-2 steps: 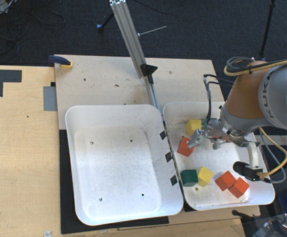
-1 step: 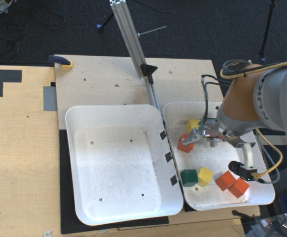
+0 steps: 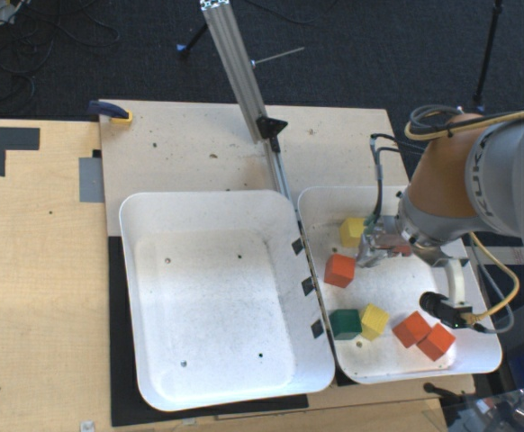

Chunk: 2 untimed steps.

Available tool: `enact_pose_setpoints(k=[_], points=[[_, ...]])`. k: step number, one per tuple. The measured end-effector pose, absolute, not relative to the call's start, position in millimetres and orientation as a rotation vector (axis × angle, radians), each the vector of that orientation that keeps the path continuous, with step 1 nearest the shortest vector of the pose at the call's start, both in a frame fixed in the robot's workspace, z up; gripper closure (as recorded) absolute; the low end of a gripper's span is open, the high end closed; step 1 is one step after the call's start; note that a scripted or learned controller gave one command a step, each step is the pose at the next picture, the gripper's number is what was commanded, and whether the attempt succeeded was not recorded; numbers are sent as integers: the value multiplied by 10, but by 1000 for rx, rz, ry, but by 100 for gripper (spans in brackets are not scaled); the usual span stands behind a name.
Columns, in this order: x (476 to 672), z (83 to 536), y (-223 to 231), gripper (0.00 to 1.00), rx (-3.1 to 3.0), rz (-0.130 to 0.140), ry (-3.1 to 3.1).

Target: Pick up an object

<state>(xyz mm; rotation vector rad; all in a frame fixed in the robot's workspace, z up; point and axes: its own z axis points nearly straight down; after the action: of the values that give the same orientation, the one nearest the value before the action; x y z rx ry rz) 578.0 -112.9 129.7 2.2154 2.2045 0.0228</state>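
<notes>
The right bin [image 3: 478, 360] holds several small blocks. A yellow block [image 3: 352, 231] lies near its back left, and an orange-red block [image 3: 338, 270] sits just in front of it. A green block [image 3: 344, 323] and a second yellow block [image 3: 374, 319] lie side by side near the front left. Two red-orange blocks [image 3: 412, 328] [image 3: 438, 341] rest at the front right. My gripper [image 3: 371, 249] hangs low in the bin, between the back yellow block and the orange-red block, slightly to their right. Nothing is visibly held.
The left bin [image 3: 154, 214] stands beside the right one, with black clips along the shared wall [image 3: 303, 268]. A slanted aluminium bar [image 3: 239, 70] rises behind the bins. The arm's grey and orange body [image 3: 465, 183] and its cables cover the right bin's back right.
</notes>
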Motion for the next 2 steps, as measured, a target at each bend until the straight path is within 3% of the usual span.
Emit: enact_pose_setpoints(k=[1, 2], points=[[5792, 1767, -1230, 100, 2223, 1, 2218], [5799, 2295, -1240, 100, 2219, 2, 2221]])
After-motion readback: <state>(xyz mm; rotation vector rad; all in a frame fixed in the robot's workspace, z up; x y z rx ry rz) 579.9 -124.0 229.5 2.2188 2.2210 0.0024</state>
